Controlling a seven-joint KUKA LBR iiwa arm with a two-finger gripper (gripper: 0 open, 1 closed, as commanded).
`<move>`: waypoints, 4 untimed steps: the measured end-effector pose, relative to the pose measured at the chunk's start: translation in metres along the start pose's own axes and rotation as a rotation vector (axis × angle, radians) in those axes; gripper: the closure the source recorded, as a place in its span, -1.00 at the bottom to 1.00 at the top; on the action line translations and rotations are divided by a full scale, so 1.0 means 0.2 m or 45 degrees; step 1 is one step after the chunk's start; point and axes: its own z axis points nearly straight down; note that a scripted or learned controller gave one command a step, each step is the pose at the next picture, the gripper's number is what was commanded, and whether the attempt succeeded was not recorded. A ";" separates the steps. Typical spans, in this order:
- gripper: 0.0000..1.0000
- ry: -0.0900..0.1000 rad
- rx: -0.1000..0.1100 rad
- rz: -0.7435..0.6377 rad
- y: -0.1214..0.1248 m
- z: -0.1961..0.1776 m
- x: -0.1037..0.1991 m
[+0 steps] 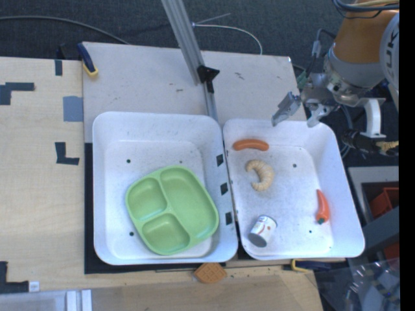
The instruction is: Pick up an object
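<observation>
Camera view: my claw [299, 111] hangs spread and holding nothing over the right bin's [343, 167] upper rim, upper right of frame. Candidates lie lower in frame: sausage [251, 145], croissant [260, 175], can [260, 230], carrot [322, 207]. Risk: carrot hugs the wall, so fingers may strike it; can may roll.

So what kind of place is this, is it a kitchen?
Probably a robot test lab, not a kitchen. A robot arm's gripper hangs over two white bins holding toy-looking food like a hot dog and a green tray, with taped markings on the bench.
</observation>
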 end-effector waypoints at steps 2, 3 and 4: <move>-1.00 -0.001 0.006 0.002 0.04 0.24 -0.01; -1.00 -0.001 0.006 0.001 0.02 0.47 0.01; -1.00 -0.001 0.007 0.002 0.03 0.71 -0.03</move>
